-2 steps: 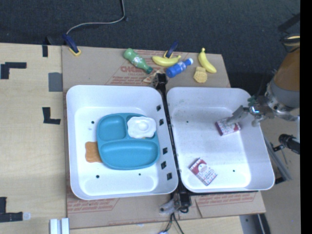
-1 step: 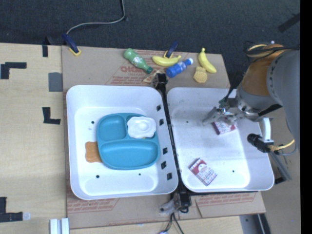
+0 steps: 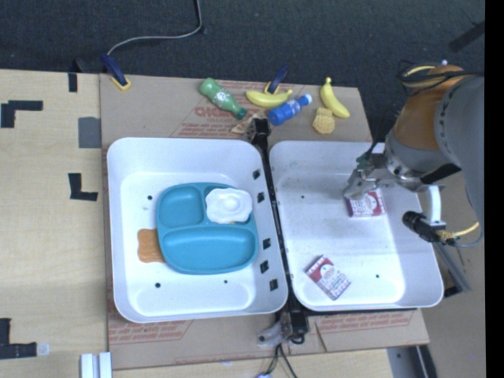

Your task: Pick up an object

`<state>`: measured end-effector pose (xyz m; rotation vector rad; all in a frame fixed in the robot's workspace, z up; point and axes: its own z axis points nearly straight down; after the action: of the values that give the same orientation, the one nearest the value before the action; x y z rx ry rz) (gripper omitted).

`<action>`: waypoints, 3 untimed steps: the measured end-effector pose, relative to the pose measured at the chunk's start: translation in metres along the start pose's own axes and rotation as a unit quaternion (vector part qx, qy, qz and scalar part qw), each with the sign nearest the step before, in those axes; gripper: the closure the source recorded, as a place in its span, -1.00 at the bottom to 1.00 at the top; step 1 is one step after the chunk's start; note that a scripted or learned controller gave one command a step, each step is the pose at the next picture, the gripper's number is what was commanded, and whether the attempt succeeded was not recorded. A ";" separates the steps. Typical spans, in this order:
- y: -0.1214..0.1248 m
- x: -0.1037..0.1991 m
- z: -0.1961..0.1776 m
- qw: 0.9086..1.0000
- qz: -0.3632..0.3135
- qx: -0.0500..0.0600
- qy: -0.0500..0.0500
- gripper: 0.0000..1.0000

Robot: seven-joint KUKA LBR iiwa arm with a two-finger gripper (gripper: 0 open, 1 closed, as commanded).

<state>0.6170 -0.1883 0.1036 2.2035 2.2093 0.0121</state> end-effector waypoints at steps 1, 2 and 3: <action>0.000 0.000 0.000 1.000 0.000 0.000 0.000 -1.00; -0.053 -0.018 0.012 1.000 0.001 0.002 0.001 -1.00; -0.003 0.012 0.012 1.000 0.000 0.003 0.001 -1.00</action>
<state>0.6141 -0.1765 0.0911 2.2085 2.2129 0.0092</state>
